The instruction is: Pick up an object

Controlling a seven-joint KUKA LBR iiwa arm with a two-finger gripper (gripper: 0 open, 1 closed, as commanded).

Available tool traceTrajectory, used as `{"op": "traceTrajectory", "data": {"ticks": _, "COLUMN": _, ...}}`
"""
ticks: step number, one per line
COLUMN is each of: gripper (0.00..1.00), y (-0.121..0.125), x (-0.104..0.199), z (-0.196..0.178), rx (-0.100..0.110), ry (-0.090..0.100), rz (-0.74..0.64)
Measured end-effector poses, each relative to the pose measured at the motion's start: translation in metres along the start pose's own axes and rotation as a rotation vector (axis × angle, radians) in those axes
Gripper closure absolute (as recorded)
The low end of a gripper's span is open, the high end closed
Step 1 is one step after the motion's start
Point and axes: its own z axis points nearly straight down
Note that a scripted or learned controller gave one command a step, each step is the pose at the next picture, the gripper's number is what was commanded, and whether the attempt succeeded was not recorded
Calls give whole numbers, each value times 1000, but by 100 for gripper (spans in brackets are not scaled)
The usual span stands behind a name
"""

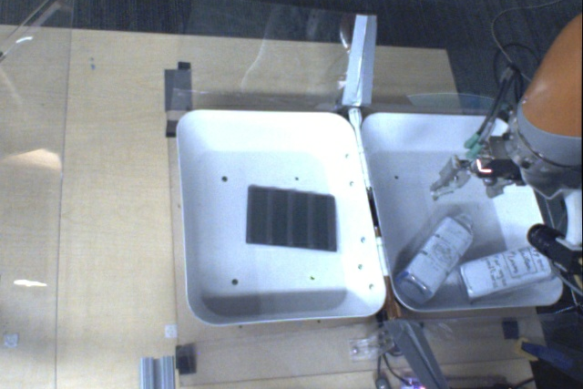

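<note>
Camera view, gripper (pixel 453 179) seemingly above bottle (pixel 435 258)

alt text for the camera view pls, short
The end effector hovers over the right bin, above a clear bottle and a white labelled tube lying at the bin's near edge. The left bin holds a dark ribbed rectangle.
</note>
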Motion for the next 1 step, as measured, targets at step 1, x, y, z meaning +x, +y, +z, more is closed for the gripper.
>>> {"op": "traceTrajectory", "data": {"ticks": 1, "gripper": 0, "y": -15, "x": -25, "z": 158, "rx": -4, "ry": -1, "rz": 65}}
